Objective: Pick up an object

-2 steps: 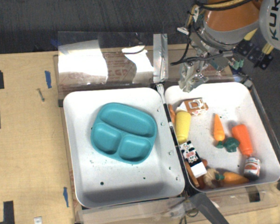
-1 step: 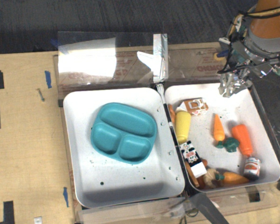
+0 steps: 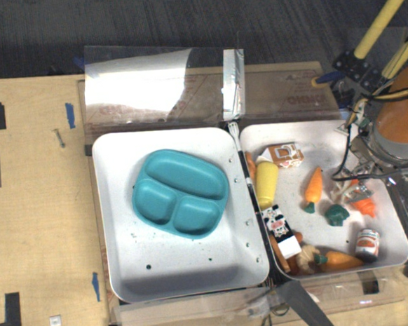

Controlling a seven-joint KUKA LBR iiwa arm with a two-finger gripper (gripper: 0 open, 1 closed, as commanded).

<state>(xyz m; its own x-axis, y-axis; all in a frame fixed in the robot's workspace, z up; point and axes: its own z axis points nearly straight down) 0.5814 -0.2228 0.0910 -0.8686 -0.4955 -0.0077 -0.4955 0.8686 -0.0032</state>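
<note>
Over the right bin (image 3: 400,245), your gripper (image 3: 357,190) hangs near the far right wall; whether it grips anything, you cannot tell. Just left of it stands an orange carrot (image 3: 313,187), long axis running near-to-far, a green toy (image 3: 337,215) close by.

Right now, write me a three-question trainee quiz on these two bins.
1. True or false: the teal divided plate lies in the left bin.
2. Which item lies against the right bin's left wall? A) yellow bottle B) small can C) green toy
3. Fill in: the gripper hangs over the ___ bin.

Key: 1 true; 2 A; 3 right.
</note>
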